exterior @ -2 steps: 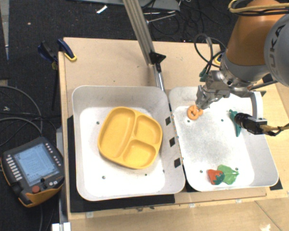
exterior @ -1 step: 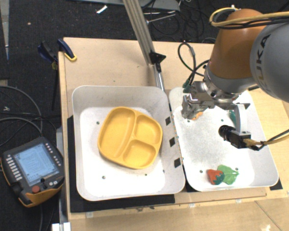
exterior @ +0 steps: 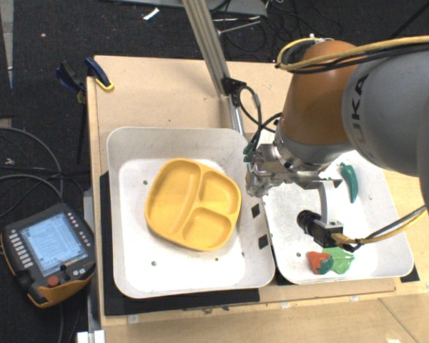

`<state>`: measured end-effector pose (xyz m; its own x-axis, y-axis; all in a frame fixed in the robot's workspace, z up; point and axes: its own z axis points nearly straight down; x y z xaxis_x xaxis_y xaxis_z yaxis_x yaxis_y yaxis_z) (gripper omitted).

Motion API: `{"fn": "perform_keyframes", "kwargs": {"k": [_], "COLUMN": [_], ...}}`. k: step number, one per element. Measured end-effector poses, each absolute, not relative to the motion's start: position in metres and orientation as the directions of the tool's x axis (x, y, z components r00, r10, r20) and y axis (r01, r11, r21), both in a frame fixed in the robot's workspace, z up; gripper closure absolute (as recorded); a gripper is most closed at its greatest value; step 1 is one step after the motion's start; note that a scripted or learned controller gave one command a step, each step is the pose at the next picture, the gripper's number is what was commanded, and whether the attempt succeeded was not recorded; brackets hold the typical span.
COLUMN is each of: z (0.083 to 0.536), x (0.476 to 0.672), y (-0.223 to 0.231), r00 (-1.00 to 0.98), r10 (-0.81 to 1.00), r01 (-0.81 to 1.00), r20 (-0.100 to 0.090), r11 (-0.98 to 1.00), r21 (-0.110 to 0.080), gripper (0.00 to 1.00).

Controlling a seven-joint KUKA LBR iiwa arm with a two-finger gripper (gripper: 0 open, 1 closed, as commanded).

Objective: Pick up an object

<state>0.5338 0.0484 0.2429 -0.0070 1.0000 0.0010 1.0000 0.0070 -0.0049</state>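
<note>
A yellow divided plate point(exterior: 194, 204) lies in the left bin point(exterior: 125, 191), near its middle. In the right bin point(exterior: 386, 224) a small red object point(exterior: 317, 263) and a green object point(exterior: 340, 260) touch each other near the front edge. A slim teal object point(exterior: 350, 181) lies farther back on the right. My gripper point(exterior: 258, 183) hangs below the orange band, low over the divide between the two bins, just right of the plate's rim. The bulky wrist covers much of the right bin's back half.
A black fitting on a cable point(exterior: 312, 224) hangs over the right bin's middle. A slanted metal pole point(exterior: 209, 38) rises behind the bins. A teach pendant point(exterior: 48, 252) sits off the bench at lower left, and a blue clamp point(exterior: 93, 73) at the bench's back left corner.
</note>
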Motion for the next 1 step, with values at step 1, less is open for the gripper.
{"fn": "perform_keyframes", "kwargs": {"k": [1], "z": [0.227], "x": [0.5126], "y": [0.0993], "r00": [-0.008], "r10": [1.0], "r01": [1.0], "r20": [0.001], "r11": [0.008], "r21": [-0.004], "gripper": [1.0]}}
